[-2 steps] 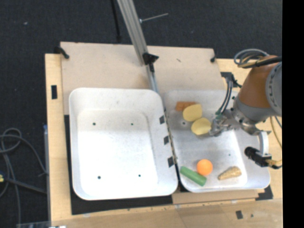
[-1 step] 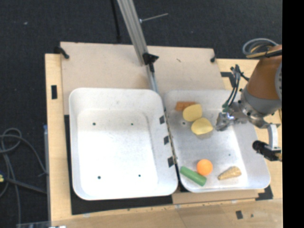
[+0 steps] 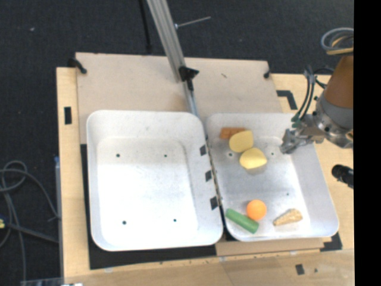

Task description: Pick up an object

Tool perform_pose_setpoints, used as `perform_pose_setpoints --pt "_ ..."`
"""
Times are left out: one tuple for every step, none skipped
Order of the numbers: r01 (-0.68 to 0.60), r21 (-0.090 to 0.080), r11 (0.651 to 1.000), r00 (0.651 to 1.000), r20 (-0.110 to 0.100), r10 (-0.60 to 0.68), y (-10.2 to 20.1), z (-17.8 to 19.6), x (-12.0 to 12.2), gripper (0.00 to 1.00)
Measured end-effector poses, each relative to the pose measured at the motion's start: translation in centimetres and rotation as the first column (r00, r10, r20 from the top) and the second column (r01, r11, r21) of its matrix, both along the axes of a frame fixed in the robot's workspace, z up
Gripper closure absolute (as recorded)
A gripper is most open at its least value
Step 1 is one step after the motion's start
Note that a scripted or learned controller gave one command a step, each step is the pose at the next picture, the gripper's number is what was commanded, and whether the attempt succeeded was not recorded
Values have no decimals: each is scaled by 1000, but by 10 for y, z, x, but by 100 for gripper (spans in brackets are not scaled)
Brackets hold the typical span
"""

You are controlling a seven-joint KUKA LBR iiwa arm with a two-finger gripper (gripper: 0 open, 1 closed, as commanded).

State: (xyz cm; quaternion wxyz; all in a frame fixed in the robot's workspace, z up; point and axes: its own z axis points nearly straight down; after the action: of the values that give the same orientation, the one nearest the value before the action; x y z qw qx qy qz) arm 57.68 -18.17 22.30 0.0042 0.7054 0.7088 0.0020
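Observation:
The right bin [image 3: 309, 177] holds two pale yellow pieces [image 3: 241, 140] [image 3: 253, 158] near its back left, with a small brown-orange piece [image 3: 228, 133] behind them. An orange ball [image 3: 256, 209], a green cylinder [image 3: 241, 220] and a tan wedge [image 3: 288, 217] lie along its front. My gripper [image 3: 290, 141] hangs over the bin's back right part, right of the yellow pieces and apart from them. I see nothing between its fingers.
The left bin [image 3: 149, 180] sits beside the right one on the wooden bench. A slanted metal rail [image 3: 169, 34] rises behind the bins. Cables run along the arm at the right edge.

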Motion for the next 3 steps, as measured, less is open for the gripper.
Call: perform_pose_setpoints --pt "2 1 1000 1000 -3 -2 -1 30 1 100" --pt "-2 4 1000 1000 -7 2 42 35 1 100" --pt "-2 5 1000 1000 -7 2 90 41 -3 100"
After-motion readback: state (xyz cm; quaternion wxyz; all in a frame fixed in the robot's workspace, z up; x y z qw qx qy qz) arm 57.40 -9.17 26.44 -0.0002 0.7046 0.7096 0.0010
